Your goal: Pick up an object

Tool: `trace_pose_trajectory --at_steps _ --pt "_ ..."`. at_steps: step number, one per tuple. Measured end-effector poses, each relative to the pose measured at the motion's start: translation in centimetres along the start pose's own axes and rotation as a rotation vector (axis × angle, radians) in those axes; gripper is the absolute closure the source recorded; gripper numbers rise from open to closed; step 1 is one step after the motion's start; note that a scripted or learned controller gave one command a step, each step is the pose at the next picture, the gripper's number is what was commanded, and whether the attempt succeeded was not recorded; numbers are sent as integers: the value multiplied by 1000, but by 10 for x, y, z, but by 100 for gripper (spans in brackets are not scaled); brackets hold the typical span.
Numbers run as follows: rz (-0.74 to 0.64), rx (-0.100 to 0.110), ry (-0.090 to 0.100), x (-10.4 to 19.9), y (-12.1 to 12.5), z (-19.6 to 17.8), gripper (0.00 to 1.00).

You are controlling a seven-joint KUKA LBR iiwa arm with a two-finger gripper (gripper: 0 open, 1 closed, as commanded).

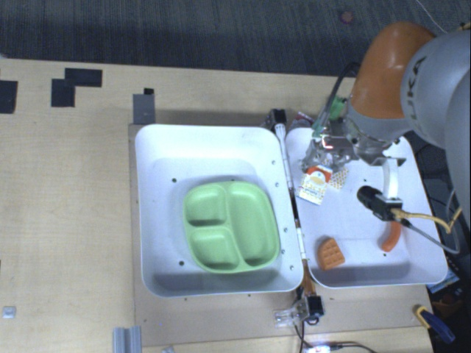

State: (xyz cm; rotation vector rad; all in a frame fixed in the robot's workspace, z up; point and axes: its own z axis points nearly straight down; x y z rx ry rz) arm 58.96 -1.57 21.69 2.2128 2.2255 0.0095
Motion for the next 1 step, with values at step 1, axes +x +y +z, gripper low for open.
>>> trace_pose_trajectory --at_steps 1 --pt "-1 4 -1 35 -61 -14 100"
